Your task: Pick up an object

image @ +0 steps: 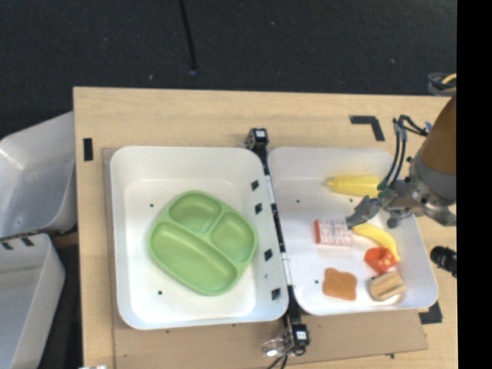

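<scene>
Pale wood forms the bench (169, 114), the largest thing in the camera view, and it carries two shallow white bins side by side. The left bin (127, 175) holds a green divided plate (202, 241), which lies flat near the bin's middle with three compartments showing. The right bin (304, 175) holds the smaller items. The grey arm (440, 160), with its orange band, reaches in from the right edge and hangs over the right bin's far right part. Its gripper (377, 210) sits low between two yellow pieces, and its dark fingers (361, 215) look spread apart with nothing between them, though the picture is too coarse to be certain.

A corn cob (354, 184), yellow, lies just above the gripper toward the bin's back wall. A banana (378, 237) curves just below the gripper, close to it or touching; which one I cannot tell. A small pink-and-white packet (333, 232) lies left of the banana, near the fingers. An orange-brown piece like a biscuit (340, 284) rests near the front wall. Beside it on the right sits a tan roll (386, 286), and a small red item (380, 259) lies just above the roll, touching the banana's lower end.
</scene>
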Robot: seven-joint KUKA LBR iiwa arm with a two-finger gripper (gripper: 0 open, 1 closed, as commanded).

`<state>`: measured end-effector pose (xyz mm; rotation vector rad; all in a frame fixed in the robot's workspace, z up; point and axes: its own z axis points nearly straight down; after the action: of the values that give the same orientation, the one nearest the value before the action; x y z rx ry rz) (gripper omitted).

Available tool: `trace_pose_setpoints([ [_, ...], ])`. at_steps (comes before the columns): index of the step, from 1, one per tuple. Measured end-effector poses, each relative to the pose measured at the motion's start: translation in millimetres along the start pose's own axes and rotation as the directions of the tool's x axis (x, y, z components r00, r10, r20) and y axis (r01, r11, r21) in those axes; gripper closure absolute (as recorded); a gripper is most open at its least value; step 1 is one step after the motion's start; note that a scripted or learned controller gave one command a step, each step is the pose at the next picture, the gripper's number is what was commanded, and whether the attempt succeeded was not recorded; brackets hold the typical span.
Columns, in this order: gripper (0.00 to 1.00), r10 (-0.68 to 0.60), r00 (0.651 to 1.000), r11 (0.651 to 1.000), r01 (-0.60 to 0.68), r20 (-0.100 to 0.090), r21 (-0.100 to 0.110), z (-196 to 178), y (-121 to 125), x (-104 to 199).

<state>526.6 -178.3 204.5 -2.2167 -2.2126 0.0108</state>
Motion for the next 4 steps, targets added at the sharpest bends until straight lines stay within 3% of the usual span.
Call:
trace_pose_setpoints([
  [1, 0.00, -0.003, 1.000, 1.000, 0.003, 0.003, -0.012, -6.5, 2.9, 0.2],
  [3, 0.00, 0.000, 1.000, 1.000, 0.000, 0.002, -0.008, 106.6, -0.8, -0.1],
  [4, 1.00, 0.006, 1.000, 1.000, -0.006, 0.004, -0.015, 92.9, 0.6, -1.6],
])
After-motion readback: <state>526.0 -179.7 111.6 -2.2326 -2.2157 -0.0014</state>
